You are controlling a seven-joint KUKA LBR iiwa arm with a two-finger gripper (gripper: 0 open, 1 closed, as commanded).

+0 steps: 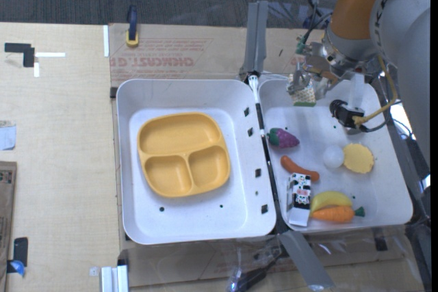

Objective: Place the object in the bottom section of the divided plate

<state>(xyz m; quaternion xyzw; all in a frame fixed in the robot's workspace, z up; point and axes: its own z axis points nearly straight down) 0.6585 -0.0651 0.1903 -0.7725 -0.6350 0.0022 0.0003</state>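
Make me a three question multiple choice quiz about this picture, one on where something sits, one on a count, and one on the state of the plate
1. Where does the plate sit?
A. In the left bin
B. In the right bin
C. On the bare bench

2. How many sections does the plate have?
A. Two
B. Three
C. Four

3. What is the state of the plate?
A. It holds the carrot
B. It holds the banana
C. Nothing lies in it

Answers:
1. A, since the plate rests on the floor of the left bin, across the divider from the toys.
2. B, since one wide section lies at the far side and two smaller ones at the near side.
3. C, since the carrot and banana both lie in the right bin, and all three sections are bare yellow.
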